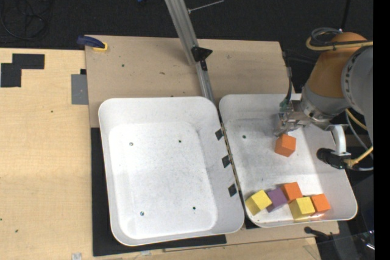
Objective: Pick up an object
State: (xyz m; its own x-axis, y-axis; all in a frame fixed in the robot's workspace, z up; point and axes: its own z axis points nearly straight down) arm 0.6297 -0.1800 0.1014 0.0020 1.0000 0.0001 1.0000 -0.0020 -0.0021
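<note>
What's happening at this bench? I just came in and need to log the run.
A grey KUKA arm reaches in from the right over the right bin, its gripper just above an orange cube. Whether the cube is gripped or simply lying beneath it can't be told. Five more blocks cluster at the bin's near edge: two yellow, one purple, two orange. The left bin sits beside it.

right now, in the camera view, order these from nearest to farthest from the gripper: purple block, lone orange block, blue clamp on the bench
1. The lone orange block, in the right bin just below the gripper.
2. The purple block, in the cluster at the right bin's near edge.
3. The blue clamp, at the bench's far left corner, beyond the left bin.
</note>
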